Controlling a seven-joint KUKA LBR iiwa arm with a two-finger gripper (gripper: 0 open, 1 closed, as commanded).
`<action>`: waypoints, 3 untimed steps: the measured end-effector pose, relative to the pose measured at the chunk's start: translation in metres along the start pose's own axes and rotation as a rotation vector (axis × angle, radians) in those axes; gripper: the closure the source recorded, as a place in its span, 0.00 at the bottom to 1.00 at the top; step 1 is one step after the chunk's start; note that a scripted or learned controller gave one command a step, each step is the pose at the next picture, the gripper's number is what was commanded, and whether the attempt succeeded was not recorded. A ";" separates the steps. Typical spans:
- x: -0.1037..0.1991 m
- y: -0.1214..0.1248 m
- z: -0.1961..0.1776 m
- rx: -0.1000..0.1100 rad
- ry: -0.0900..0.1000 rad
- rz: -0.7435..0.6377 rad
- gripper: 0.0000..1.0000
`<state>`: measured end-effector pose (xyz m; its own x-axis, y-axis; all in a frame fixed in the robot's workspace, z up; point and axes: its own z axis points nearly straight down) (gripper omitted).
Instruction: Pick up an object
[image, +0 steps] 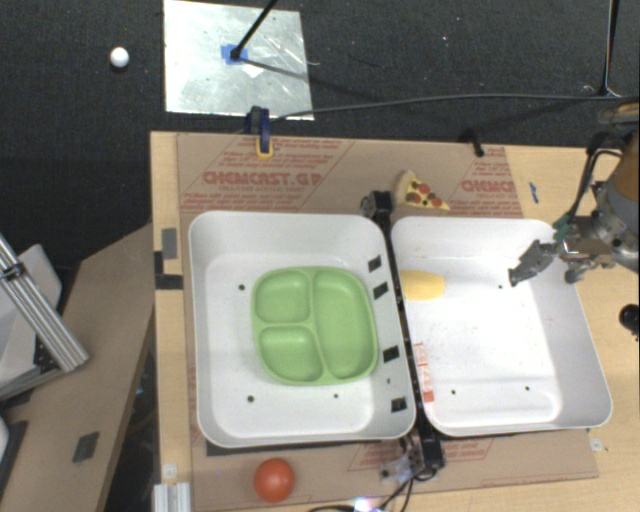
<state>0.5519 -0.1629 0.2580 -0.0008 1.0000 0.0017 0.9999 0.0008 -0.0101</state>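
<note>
A small yellow object (422, 287) lies in the right white bin (560, 400) near its left wall. A green divided plate (313, 323) rests in the left white bin (225, 400). The gripper (527, 265) hangs over the right bin's far right side, well to the right of the yellow object, with nothing seen held.
A pizza-slice toy (420, 192) lies on the board beyond the bins. A red ball (273, 479) sits in front of the left bin. A blue clamp (260, 128) stands at the board's far edge. A metal frame (35, 305) is at the left.
</note>
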 end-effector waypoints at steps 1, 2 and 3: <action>0.000 0.002 -0.007 -0.012 -0.002 -0.003 0.00; -0.009 -0.001 0.045 -0.008 -0.001 0.000 0.00; -0.012 0.001 0.087 -0.009 -0.001 0.000 0.00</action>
<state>0.5519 -0.1751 0.1711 -0.0011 1.0000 0.0004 1.0000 0.0011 -0.0011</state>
